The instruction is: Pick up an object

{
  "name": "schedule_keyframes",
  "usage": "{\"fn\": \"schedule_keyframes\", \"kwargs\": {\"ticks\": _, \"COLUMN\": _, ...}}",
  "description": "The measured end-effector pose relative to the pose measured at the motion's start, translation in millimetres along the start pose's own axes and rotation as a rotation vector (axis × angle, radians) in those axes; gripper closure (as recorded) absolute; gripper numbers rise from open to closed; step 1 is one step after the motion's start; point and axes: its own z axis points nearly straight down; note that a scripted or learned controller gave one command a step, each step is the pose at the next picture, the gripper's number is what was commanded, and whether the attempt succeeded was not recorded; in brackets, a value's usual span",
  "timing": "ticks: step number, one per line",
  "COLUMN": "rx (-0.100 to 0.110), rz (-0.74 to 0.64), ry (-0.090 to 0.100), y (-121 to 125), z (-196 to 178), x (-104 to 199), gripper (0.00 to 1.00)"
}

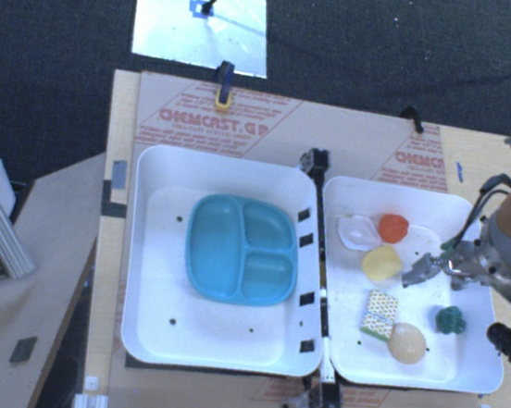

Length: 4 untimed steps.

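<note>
Lying loose in the right bin are the candidate objects — a yellow ball, an orange ball, a pale clear piece, a patterned sponge block, a beige ball and a small green toy — and none is seen lifted. The gripper is held low just beside the yellow ball, nothing is seen in it, and how it is set cannot be told. The pick is judged not yet made. A blue divided plate is seen in the left bin. On the board beneath, "CHEMCAST GP" is printed in red.
</note>
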Motion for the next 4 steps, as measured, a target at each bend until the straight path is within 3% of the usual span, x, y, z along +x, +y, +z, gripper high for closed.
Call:
{"fn": "schedule_keyframes", "kwargs": {"ticks": 1, "rx": -0.001, "rz": 0.004, "ry": 0.0, "y": 4.4, "z": 52.5, "x": -9.4, "gripper": 0.0}}
{"fn": "schedule_keyframes", "kwargs": {"ticks": 2, "rx": -0.011, "rz": 0.004, "ry": -0.004, "y": 7.9, "z": 80.3, "x": -10.3, "gripper": 0.0}}
{"fn": "schedule_keyframes", "kwargs": {"ticks": 3, "rx": -0.006, "rz": 0.004, "ry": -0.002, "y": 6.3, "z": 71.2, "x": -9.6, "gripper": 1.0}}
{"fn": "schedule_keyframes", "kwargs": {"ticks": 4, "rx": -0.006, "rz": 0.0, "ry": -0.002, "y": 12.1, "z": 24.0, "x": -2.5, "gripper": 1.0}}
